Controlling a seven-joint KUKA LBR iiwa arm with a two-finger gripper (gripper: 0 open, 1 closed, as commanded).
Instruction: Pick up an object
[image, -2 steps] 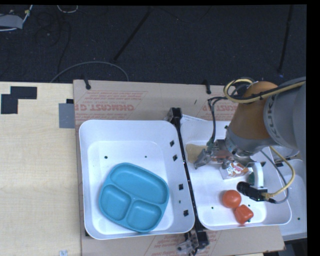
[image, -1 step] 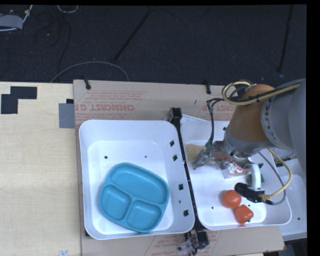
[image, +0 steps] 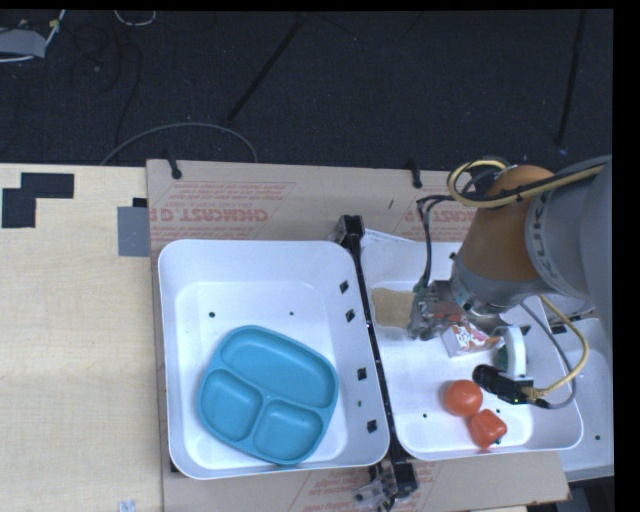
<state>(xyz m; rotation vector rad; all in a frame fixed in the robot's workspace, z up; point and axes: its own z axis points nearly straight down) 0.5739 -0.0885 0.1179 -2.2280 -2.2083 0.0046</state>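
One blue tray (image: 268, 395), two red fruits (image: 463, 397); whether the tool (image: 432, 318) is clenched, I cannot tell

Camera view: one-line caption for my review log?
Arm's claw low in right bin near two red objects; blue tray in left bin.

You are seeing the arm (image: 540, 240) running off the right edge. Its wrist is covering the tool (image: 432, 318) and part of the right bin (image: 420, 440). The small item (image: 470, 338) beneath is staying too blurred to identify.
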